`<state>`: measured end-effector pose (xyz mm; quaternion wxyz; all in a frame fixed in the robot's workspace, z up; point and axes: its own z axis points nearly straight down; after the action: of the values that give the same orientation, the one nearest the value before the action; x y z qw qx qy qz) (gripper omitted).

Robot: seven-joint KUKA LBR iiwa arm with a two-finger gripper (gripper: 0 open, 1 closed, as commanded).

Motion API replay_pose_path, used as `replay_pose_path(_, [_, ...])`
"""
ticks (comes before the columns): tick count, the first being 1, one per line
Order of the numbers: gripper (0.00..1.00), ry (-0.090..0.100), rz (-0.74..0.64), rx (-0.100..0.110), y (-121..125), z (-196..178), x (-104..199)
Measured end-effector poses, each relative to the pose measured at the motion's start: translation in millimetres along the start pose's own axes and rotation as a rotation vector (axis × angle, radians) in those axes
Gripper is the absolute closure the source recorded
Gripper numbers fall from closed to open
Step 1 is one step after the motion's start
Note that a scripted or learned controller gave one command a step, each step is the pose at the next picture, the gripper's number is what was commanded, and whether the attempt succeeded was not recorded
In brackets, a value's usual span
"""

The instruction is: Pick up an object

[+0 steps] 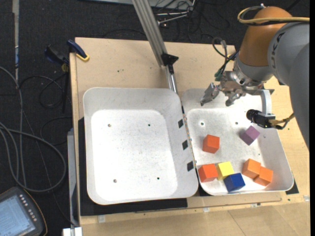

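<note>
The right bin [283,154] holds several small blocks. An orange cube [211,143] sits near its middle and a purple block [249,134] lies to the right of it. Along the front edge are an orange cube [208,172], a yellow cube [226,168], a blue cube [235,182] and two orange blocks [259,172] touching each other. My gripper [216,101] hangs over the bin's far left part, above and behind the middle orange cube. It is open, with nothing between its fingers [206,96].
The left bin [91,132] lies beside the right one, their rims meeting at the centre. A slanted metal pole [150,26] stands behind the bins. A blue and yellow clamp [76,50] is at the bench's far left corner. Cables trail from the wrist [268,118].
</note>
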<state>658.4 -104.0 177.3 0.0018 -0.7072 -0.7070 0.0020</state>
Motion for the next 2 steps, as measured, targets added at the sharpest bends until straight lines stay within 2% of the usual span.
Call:
replay_pose_path(1, [0.00, 0.001, -0.004, 0.000, 7, 60, 4])
replay_pose_path(2, [0.00, 0.000, -0.004, -0.002, 7, 83, 5])
